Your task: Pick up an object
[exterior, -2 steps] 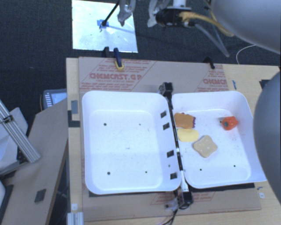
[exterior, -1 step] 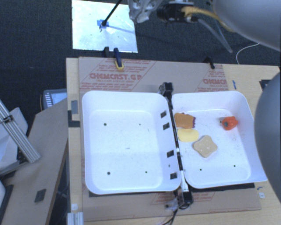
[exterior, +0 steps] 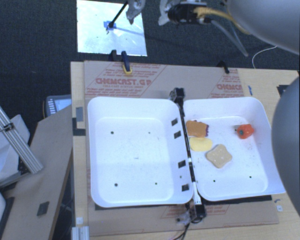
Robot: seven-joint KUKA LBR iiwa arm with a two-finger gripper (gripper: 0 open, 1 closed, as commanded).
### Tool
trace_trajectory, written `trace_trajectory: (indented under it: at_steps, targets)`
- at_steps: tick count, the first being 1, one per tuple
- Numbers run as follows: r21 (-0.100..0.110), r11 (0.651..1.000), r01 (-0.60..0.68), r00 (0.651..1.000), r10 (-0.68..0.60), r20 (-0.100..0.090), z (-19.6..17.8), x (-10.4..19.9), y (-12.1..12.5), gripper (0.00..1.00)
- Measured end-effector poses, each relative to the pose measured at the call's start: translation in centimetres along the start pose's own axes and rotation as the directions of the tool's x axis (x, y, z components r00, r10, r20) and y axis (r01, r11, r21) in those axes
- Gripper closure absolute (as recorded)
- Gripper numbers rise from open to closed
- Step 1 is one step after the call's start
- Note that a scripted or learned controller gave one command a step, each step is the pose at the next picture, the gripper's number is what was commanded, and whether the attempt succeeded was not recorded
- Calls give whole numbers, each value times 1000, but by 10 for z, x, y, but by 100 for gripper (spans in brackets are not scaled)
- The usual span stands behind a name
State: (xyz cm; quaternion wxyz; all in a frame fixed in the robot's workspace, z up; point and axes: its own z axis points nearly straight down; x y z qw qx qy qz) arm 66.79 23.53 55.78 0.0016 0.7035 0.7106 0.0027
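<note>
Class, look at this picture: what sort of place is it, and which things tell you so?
Probably a robotics lab bench: two white bins clipped side by side, toy food pieces in the right bin, and a grey robot arm overhead.

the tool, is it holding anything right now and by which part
It cannot be told. The tool is up at the top edge, away from the bins, and the orange piece, yellow piece and tan piece lie in the right bin.

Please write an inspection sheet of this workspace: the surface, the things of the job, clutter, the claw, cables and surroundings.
Surface: bench with brown board bearing two white bins, left bin and right bin.
Job's things: in the right bin, orange-brown piece, yellow disc, tan biscuit shape, red-orange object.
Clutter: yellow clamp at the board's far edge.
Claw: nothing seen.
Cables: yellow cable at the top; white wire.
Surroundings: dark carpet, shiny sheet.
</note>
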Motion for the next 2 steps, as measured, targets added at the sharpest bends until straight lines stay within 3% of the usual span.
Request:
trace_trajectory:
  at_steps: [1,2]
  targets:
    - [-2,1000,3,1000,-3,0,-11,0,0,100]
    - [9,1000,-18,1000,18,3,22,-105,-90,100]
